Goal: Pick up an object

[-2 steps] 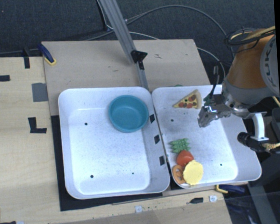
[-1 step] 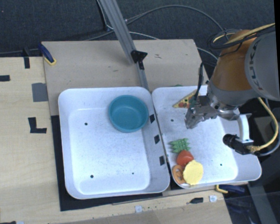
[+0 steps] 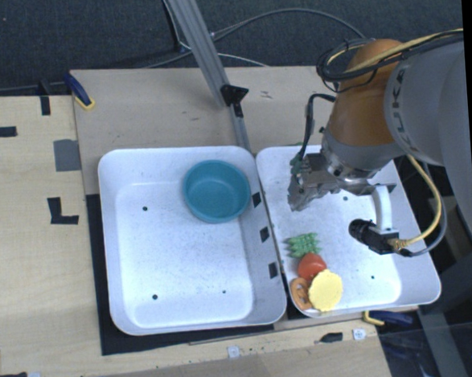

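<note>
Light wooden surface (image 3: 32, 262) is marked with black tape pieces (image 3: 59, 210). Dark carpeted floor (image 3: 64, 30) is seen beyond. A grey metal post (image 3: 202, 45) is mounted at the back.

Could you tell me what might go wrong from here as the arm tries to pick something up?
The gripper hangs over bare floor of the right bin, apart from the green toy, so closing here would likely grab nothing. The red piece, yellow piece and orange piece sit bunched together near the bin's corner, so a grasp there could nudge neighbours or hit the wall.
</note>
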Available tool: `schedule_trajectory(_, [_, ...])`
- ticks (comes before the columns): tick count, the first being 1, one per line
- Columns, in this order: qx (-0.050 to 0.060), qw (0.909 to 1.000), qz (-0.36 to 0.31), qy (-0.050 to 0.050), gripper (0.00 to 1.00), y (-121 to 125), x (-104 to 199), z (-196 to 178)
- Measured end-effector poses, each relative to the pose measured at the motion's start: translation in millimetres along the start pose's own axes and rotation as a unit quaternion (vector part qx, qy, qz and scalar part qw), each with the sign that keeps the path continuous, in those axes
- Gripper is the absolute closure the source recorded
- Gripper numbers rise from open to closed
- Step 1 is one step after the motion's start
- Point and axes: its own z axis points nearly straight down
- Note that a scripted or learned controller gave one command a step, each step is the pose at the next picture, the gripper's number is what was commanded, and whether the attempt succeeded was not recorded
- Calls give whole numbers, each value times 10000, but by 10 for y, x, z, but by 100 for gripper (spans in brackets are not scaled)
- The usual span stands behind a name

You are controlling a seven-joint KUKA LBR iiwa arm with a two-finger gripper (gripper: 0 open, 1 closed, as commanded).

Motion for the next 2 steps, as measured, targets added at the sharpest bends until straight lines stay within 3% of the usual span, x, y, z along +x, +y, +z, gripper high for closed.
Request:
schedule_trajectory(1, [3,10000,0,0,100,-55,480,-116])
schedule_trajectory(2, [6,10000,1,-1,100,52,1004,-160])
